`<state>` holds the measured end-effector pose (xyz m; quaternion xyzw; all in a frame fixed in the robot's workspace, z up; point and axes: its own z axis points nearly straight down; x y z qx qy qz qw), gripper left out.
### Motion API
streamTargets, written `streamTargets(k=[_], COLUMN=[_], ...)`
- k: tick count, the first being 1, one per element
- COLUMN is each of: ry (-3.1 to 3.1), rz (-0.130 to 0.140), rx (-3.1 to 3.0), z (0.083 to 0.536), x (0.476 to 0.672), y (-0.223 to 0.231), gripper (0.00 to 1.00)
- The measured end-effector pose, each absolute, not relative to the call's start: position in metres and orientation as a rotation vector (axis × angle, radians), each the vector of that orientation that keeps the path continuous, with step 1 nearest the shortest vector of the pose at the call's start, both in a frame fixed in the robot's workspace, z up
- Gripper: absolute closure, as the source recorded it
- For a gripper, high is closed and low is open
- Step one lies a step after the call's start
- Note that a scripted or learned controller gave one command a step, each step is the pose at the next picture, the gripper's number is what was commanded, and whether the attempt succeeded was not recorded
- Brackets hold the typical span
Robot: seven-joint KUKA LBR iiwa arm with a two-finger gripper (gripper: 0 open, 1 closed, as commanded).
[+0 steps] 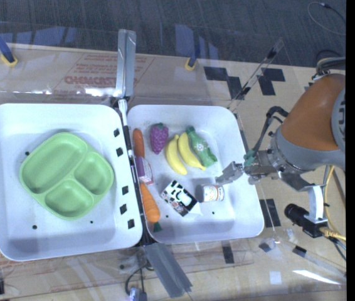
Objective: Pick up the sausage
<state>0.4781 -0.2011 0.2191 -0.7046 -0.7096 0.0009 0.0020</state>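
With the slim red-orange sausage [138, 142] lying far across the bin from the end effector [231, 172], whose spread cannot be told, the nearer small round tin [211, 194] could be struck or grasped instead.

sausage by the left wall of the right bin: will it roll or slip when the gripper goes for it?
The sausage looks like a smooth, rounded cylinder, so it may roll or slip if pinched off-centre. It lies along the right bin's left wall, which probably limits rolling but crowds one finger. It looks like a rigid toy, likely light.
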Motion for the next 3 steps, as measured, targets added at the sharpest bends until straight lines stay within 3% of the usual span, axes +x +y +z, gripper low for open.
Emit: streamTargets(k=[1,2,3], ry=[-2.231,-1.858,-1.857], rz=[0.004,0.001,0.002], rx=[-2.204,-2.528,-2.529], z=[0.229,0.114,0.114], x=[0.479,0.492,0.492], y=[-0.201,-0.139,-0.139], gripper=[1.0,1.0,0.0])
